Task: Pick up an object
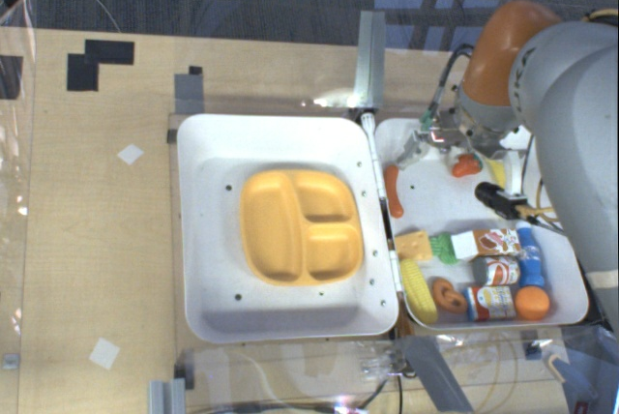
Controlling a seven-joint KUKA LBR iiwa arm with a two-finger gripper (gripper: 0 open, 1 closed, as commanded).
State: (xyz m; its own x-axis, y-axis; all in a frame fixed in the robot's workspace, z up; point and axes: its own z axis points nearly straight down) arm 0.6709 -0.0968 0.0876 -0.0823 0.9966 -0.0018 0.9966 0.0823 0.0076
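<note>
**Gripper low over top of right bin, no grasp visible**

Camera view:
- The arm comes in from the frame's right. Its orange band is at the upper right, and the wrist is bent down into the right bin.
- The gripper sits near the bin's upper edge, left of centre. I can't tell from this angle whether it is open or closed, or whether it has anything in it.
- Nearest candidates:
  - The small red piece is just below and right of the gripper.
  - The sausage is below and left, against the bin's left wall, with its long axis running top to bottom of the frame.
- The rest is packed along the bin's lower edge, well apart from the gripper: corn cob, cans, orange ball.
- The left bin holds a yellow divided plate.

My read:
- The red piece is the shortest move.
- The sausage has clearer space on its right side, but a close across its short axis would be cramped by the wall.
- The packed row looks like the worst bet.
</note>
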